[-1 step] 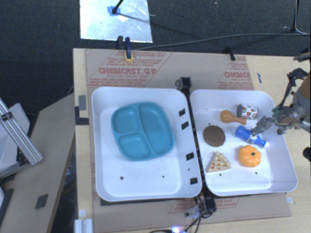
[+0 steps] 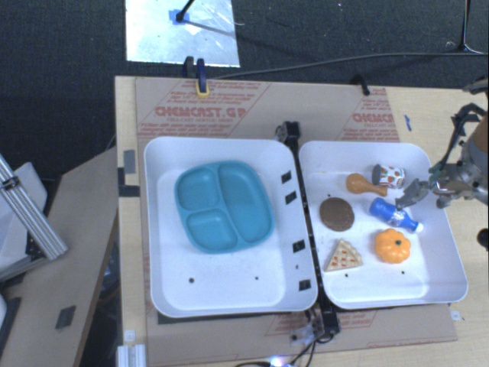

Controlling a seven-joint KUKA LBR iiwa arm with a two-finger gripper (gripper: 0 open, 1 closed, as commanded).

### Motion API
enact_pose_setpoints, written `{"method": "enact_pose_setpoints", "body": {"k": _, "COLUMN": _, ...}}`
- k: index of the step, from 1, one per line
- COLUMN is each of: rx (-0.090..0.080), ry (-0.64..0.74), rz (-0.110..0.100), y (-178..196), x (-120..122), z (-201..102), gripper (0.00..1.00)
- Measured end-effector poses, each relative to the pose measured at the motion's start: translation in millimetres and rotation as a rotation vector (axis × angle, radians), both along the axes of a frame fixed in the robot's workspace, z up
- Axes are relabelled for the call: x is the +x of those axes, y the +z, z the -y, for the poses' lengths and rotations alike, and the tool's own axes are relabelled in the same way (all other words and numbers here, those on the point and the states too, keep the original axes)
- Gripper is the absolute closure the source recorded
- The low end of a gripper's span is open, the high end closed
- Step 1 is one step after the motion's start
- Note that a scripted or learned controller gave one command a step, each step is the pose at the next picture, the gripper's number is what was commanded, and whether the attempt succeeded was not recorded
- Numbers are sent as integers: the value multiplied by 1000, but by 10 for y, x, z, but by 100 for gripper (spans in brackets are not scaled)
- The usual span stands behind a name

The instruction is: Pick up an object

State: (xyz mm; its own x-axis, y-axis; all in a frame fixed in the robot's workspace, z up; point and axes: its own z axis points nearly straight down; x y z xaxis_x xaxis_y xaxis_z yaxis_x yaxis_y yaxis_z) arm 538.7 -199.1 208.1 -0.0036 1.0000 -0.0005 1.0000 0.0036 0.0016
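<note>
The counter (image 2: pixel 252 98), covered in printed cardboard sheeting, carries two shallow white bins side by side. The left bin (image 2: pixel 164 281) holds a teal divided plate (image 2: pixel 224 205) with three compartments, lying slightly turned. The right bin (image 2: pixel 439 281) holds the small things: a brown round cookie (image 2: pixel 336 214) near its left side, an orange toy pumpkin (image 2: pixel 392 246) toward the lower right, a pizza slice (image 2: pixel 343 257) below the cookie, a blue bottle (image 2: pixel 395 214) lying on its side just above the pumpkin, a tan drumstick-like piece (image 2: pixel 361 183) above the cookie, and a small white can with coloured print (image 2: pixel 390 177) touching that piece's right end.

The arm comes in from the right edge (only its end parts are in frame), and the claw (image 2: pixel 410 196) hangs over the right bin just above the blue bottle's upper end. Whether its fingers are spread or closed cannot be told; nothing is seen held between them.
</note>
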Motion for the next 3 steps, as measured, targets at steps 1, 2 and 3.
{"method": "enact_pose_setpoints", "body": {"k": 1, "rx": 2, "ry": 2, "rz": -4, "y": -552, "x": 74, "z": -72, "gripper": 0}}
{"method": "enact_pose_setpoints", "body": {"k": 2, "rx": -3, "ry": -2, "rz": 2, "y": -1144, "x": 90, "z": -15, "gripper": 0}}
{"method": "enact_pose_setpoints", "body": {"k": 3, "rx": 0, "ry": -2, "rz": -1, "y": -1235, "x": 99, "z": -16, "gripper": 0}}
